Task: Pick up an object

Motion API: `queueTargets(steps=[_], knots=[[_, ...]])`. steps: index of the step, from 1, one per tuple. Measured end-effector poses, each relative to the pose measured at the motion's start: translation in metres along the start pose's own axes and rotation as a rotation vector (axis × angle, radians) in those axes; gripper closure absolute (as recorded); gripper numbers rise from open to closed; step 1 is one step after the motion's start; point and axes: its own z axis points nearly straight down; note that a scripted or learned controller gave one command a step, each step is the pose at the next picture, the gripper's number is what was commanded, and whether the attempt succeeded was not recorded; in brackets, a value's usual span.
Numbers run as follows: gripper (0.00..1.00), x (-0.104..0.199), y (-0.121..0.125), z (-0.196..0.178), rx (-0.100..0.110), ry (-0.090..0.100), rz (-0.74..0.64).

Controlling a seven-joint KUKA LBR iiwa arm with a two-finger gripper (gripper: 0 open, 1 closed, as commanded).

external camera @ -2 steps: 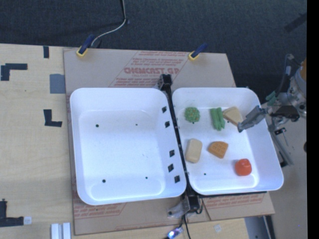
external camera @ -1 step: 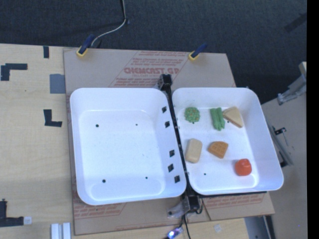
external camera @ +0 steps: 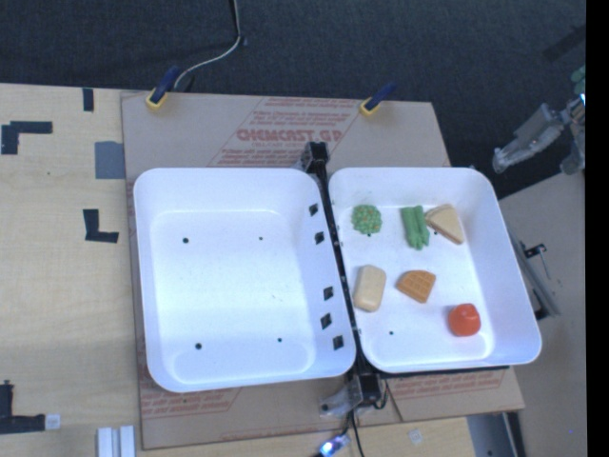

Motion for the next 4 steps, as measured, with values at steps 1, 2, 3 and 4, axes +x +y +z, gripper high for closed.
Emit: queueTargets(steps=[1,2,3,4], knots=[[0.00,0.067,0.031,0.217,0.026,0.002,0.004],[0.00,0.003,0.092,0.124,-0.003,-0.004,0.011],[0.00,-0.054,0.025,0.079,0.004,-0.003,0.016],[0.00,-0.015,-0.001,0.023,0.000,-0.001,0.005]])
